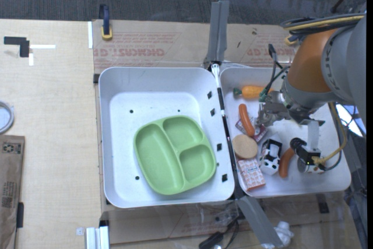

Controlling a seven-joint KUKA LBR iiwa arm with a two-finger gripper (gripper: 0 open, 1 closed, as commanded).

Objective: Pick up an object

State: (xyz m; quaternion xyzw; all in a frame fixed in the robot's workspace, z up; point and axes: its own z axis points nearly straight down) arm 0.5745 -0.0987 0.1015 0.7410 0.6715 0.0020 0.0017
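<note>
Two shallow white plastic bins sit side by side on the bench. The left bin (116,125) holds a pale green plate (175,154), smooth and rounded, moulded into three compartments and lying flat near the bin's middle. The right bin (332,181) holds a clutter of small toy foods. A glossy orange carrot-like piece (252,91) lies at the far side. A slim red sausage (246,119) lies slantwise just nearer. A flat tan disc like a cookie (245,147) rests beside the bin's left wall, and a red-and-white printed packet (251,174) lies at the near left corner. A small black-and-white cow figure (270,158) stands just right of the disc, with a second reddish sausage (285,162) next to it.

The grey arm with its orange band (315,64) reaches in from the right, and its gripper (269,118) hangs over the middle of the right bin, above the red sausage and the disc. Wrist hardware and cables crowd it, so I cannot tell whether it is apart or together, or whether it clamps anything.

Light wood and brown printed cardboard (157,41) surround the bins.
</note>
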